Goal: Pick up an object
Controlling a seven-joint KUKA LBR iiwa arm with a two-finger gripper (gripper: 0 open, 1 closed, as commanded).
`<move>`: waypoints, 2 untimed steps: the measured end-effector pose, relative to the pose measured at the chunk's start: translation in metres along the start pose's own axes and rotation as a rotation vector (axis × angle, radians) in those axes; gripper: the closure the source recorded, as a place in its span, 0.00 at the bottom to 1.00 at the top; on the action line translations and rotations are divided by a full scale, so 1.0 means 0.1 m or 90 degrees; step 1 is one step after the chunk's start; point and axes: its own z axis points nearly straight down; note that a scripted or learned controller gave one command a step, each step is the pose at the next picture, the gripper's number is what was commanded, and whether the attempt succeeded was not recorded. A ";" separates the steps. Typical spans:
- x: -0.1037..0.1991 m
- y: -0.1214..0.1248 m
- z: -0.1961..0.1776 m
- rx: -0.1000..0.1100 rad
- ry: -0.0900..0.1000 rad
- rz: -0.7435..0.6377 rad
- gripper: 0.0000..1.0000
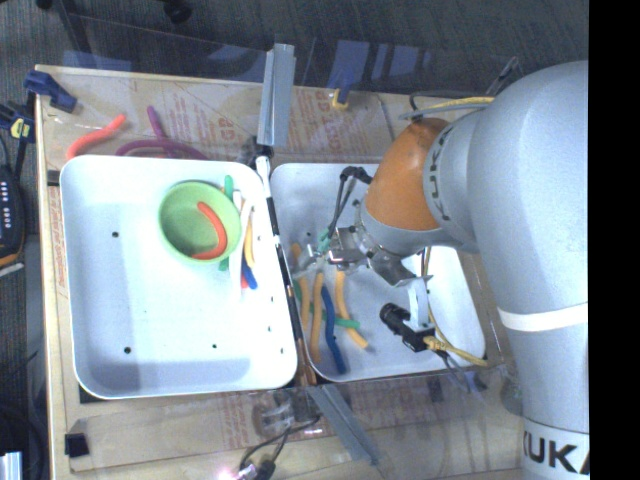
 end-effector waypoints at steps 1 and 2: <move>0.00 0.00 -0.10 0.001 0.000 -0.003 1.00; 0.00 0.01 -0.11 0.000 -0.001 -0.003 0.00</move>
